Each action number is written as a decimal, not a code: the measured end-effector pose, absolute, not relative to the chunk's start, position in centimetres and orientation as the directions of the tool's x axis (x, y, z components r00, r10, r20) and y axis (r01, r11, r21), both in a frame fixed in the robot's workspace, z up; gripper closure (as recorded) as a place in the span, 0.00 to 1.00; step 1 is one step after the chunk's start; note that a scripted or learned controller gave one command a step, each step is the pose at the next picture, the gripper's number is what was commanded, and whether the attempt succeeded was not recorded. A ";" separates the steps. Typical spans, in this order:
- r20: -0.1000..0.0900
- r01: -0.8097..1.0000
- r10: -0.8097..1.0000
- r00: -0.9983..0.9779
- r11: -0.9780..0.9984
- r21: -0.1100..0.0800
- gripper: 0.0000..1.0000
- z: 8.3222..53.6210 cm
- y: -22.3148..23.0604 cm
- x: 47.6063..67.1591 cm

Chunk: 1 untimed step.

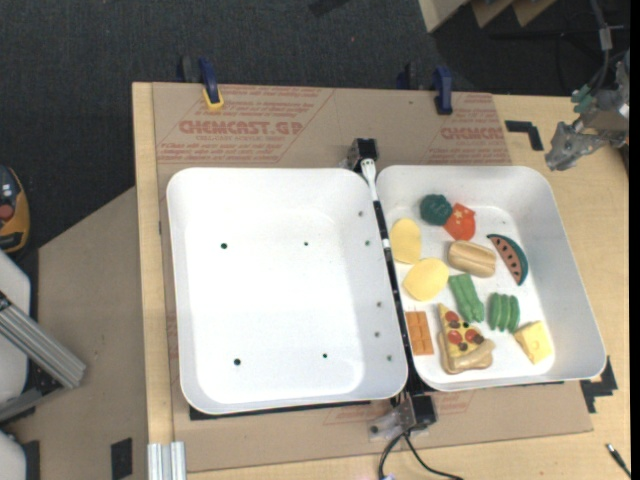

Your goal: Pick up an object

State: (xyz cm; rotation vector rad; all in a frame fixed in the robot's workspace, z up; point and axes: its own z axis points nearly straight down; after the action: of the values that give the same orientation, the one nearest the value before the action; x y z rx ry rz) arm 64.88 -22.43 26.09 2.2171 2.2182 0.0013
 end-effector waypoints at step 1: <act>-0.006 1.000 1.000 -0.002 0.002 0.008 1.00 27.2 -22.4 65.0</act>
State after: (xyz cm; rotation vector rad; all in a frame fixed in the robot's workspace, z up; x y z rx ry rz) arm 64.95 -22.42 27.19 2.2123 2.2163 0.0028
